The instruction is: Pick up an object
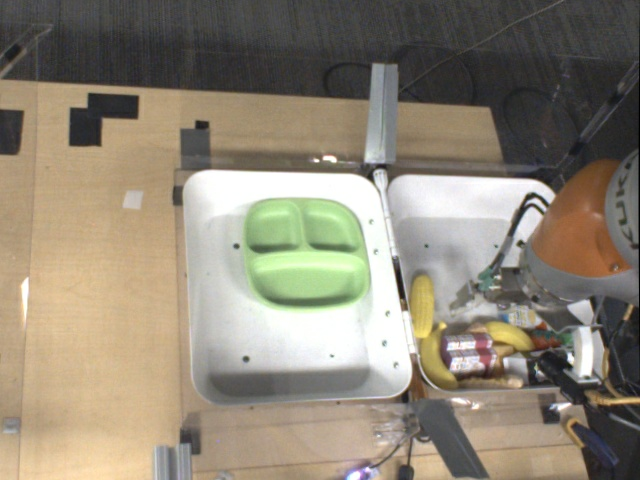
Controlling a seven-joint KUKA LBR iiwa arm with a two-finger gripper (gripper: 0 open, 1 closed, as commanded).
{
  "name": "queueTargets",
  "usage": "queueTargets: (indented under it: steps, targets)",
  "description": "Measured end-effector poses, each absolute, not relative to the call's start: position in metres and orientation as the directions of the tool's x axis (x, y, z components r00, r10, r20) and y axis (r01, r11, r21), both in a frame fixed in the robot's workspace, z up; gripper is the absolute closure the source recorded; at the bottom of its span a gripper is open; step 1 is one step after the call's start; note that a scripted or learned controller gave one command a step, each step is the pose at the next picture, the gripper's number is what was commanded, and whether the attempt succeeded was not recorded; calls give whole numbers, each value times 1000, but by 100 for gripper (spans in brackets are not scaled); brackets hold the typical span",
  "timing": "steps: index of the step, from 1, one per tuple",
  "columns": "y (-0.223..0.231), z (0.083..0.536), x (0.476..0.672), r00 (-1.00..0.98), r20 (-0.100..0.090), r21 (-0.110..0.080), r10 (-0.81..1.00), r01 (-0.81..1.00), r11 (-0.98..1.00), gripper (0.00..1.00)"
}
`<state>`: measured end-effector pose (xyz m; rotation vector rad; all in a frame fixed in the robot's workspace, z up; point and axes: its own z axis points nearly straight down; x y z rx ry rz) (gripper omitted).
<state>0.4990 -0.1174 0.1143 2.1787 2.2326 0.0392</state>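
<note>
- The setting was a robotics laboratory, not a home or shop.
- A pale wooden desk (pixel 90 298) carried two shallow white bins (pixel 215 268) fixed side by side, divided by a metal rail (pixel 381 108).
- Black square markers (pixel 100 118) were stuck to the desk top.
- A grey industrial arm with an orange band (pixel 585 233) reached in from the right.
- Loose cables (pixel 480 43) trailed over dark carpet (pixel 200 18) beyond the desk.

Light wooden bench (pixel 90 298) below dark carpet floor (pixel 200 18) with cables (pixel 480 43).
</note>
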Motion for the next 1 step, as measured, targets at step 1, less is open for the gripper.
queueTargets:
  steps: [1]
  targets:
    - [-111, 91, 520, 9, -1, 13, 1000, 1000, -9, 0]
